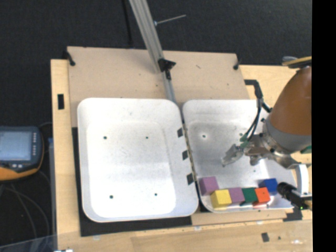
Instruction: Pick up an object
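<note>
The gripper [231, 155] hangs over the middle of the right bin [220, 114]; whether it is open or closed cannot be told. Along that bin's front edge lie the blocks: purple [209, 184], yellow [221, 198], mauve [235, 195], green [248, 196], orange [262, 195], blue [269, 185].

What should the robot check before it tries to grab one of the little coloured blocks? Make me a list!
1. Blocks are there to grab: ok. A purple block, yellow block, second purple block, green block, orange block and blue block sit along the near edge of the right white bin.
2. Gripper is inside that bin: ok.
3. Gripper is above a block: not ok, it is over bare bin floor, apart from the row.
4. Nothing is already held: cannot tell.
5. Room around a block for grabbing: not ok for the middle ones, which are packed side by side.
6. Gripper height over the floor: cannot tell.
</note>
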Motion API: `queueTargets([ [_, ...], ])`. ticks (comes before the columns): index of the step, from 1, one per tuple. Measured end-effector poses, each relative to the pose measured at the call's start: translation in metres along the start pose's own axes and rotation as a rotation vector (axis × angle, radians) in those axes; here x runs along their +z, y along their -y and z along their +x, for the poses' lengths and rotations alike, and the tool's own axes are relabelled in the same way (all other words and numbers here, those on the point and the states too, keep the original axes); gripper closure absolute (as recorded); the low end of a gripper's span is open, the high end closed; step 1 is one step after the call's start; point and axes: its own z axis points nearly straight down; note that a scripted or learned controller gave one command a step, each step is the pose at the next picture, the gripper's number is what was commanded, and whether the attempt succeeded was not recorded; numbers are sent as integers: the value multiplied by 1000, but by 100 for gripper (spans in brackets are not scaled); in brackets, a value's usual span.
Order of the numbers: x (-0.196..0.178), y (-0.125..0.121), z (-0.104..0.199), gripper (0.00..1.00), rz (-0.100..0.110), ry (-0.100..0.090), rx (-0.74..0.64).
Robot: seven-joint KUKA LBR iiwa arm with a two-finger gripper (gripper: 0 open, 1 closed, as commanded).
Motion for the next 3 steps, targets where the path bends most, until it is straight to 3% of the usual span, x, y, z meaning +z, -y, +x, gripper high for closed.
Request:
queueTargets([
  [1, -11, -1, -2, 100, -6, 3, 3],
  [2, -8, -30, 94, 100, 3, -4, -19],
  [3, -31, -29, 154, 100, 1, -4, -18],
])
